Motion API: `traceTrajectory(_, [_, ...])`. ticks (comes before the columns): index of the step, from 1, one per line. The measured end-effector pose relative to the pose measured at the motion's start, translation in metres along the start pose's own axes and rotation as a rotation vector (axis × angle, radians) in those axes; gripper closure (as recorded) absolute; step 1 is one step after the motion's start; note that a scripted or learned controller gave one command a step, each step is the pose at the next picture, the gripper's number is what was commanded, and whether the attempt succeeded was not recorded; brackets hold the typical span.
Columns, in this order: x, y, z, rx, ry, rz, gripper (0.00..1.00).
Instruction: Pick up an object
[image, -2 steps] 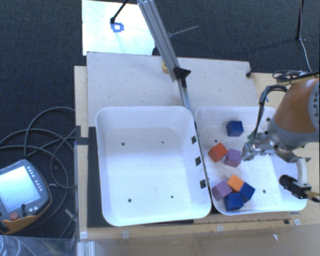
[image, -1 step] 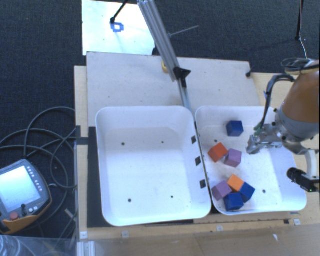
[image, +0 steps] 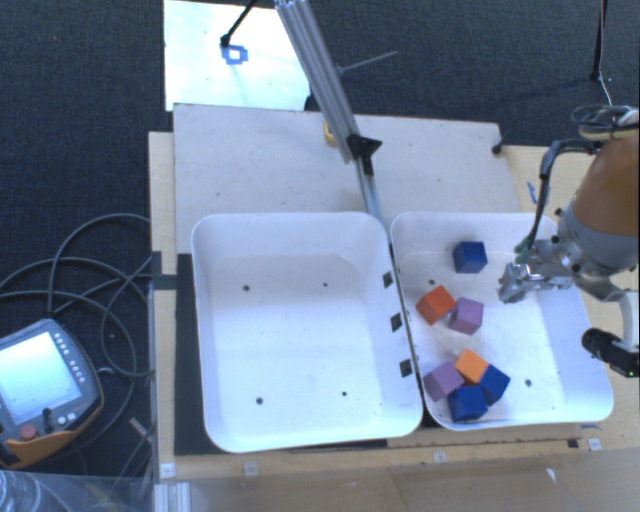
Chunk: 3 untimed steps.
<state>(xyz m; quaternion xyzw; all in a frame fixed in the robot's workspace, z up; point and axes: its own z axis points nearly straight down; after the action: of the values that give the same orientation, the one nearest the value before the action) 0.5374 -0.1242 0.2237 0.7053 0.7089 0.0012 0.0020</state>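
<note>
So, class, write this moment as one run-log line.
arm: over right bin | gripper: above bin floor, right of purple cube, nothing seen between fingers | blocks: seven in right bin | pick: not yet done

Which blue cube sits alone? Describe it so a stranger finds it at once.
Start at the right bin, the one holding all the cubes. Look to its far end, nearest the slanted metal pole. The lone blue cube sits there, touching nothing, while the other blue cubes crowd the near-edge cluster.

Arm (image: 610, 200) cut off by right edge; only wrist section w/ orange band visible. Gripper (image: 512, 283): finger state too small/blurred to determine. Blue cube (image: 466, 403) in front cluster partly hidden behind adjacent blue cube (image: 494, 383). Teach pendant (image: 40, 392) cut off at left edge.
</note>
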Motion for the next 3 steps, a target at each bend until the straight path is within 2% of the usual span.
traceTrajectory(1, [0.054,0.014,-0.011,0.001,0.001,-0.005,1.00])
traceTrajectory(3, [0.169,0.036,-0.001,0.002,0.004,-0.007,1.00])
